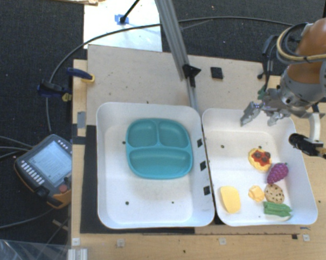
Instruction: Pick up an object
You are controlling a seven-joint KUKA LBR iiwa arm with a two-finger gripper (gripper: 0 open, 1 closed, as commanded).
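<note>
My gripper hangs over the far edge of the right bin, its two fingers spread open with nothing between them. Below it, in the bin's near right part, lie several toy foods: a small pizza slice, a purple grape bunch, a yellow cheese block, a small yellow piece, a chocolate-chip cookie and a green bean pod. All of them rest apart from the gripper.
The left bin holds a teal divided plate. A grey pole slants across the bench behind the bins. A teach pendant lies off the bench at the left, with cables around it.
</note>
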